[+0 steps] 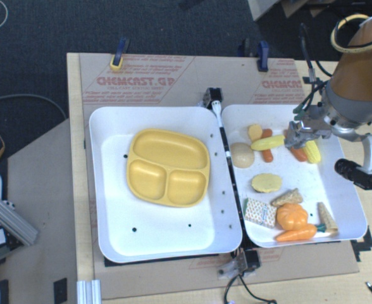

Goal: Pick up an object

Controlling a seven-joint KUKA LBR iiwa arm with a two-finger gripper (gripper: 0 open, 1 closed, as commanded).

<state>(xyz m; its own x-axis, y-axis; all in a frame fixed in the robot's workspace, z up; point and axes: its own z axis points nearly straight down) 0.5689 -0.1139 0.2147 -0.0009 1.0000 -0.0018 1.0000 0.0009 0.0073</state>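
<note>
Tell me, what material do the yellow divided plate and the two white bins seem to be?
The yellow divided plate looks like moulded plastic, smooth and matte, with rounded compartments. The white bins also look like plastic, slightly glossy, with thin rounded rims.

Yellow divided plate (pixel 168 168) in left bin (pixel 110 189), tool (pixel 298 136) over toy food in right bin (pixel 347 201)

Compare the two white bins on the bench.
The left bin bears one yellow divided plate; the right bin bears many small toy foods. The claw hangs over the right bin, nothing over the left bin. Both are shallow, white, and sit side by side.
</note>
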